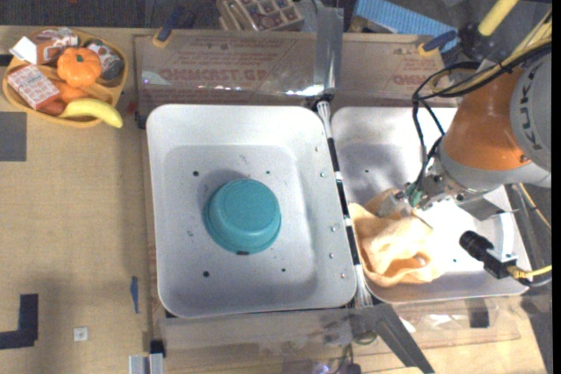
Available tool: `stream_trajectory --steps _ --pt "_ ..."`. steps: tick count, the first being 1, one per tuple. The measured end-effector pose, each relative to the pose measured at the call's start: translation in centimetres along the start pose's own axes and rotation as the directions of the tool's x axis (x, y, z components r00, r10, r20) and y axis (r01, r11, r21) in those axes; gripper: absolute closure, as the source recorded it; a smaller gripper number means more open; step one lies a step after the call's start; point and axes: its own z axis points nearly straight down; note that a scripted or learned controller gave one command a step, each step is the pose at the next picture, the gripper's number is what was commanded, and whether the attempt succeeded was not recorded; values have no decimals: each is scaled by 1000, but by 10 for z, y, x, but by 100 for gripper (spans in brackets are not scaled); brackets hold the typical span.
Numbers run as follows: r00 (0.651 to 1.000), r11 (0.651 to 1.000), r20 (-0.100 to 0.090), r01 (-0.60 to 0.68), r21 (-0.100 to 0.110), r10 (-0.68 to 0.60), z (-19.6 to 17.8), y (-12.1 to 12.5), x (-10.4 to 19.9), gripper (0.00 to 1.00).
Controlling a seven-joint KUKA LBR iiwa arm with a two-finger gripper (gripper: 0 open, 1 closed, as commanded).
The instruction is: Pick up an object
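Observation:
A teal bowl (244,215) lies upside down in the middle of the left bin (175,153). A crumpled yellow-orange cloth (396,248) lies at the front left of the right bin (377,140), bunched against the divider. My gripper (412,197) hangs low over the right bin, right at the cloth's upper edge, below the orange wrist band. A fold of the cloth rises toward the gripper tip.
A plate of toy fruit (63,76) with a banana and a small pumpkin sits at the far left on the bench. Cardboard walls (237,66) stand behind the bins. Black cables (429,101) loop over the right bin by the arm.

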Motion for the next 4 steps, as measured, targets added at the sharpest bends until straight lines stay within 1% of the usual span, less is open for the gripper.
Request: stream_trajectory --steps 1,2,3,4 --pt "1000 1000 0 -26 8 26 13 56 -40 0" --pt "956 956 3 -293 11 293 15 93 -59 0" --pt "997 997 -2 -72 11 72 13 37 -58 0" --pt "997 997 0 -74 6 74 2 38 -59 100"
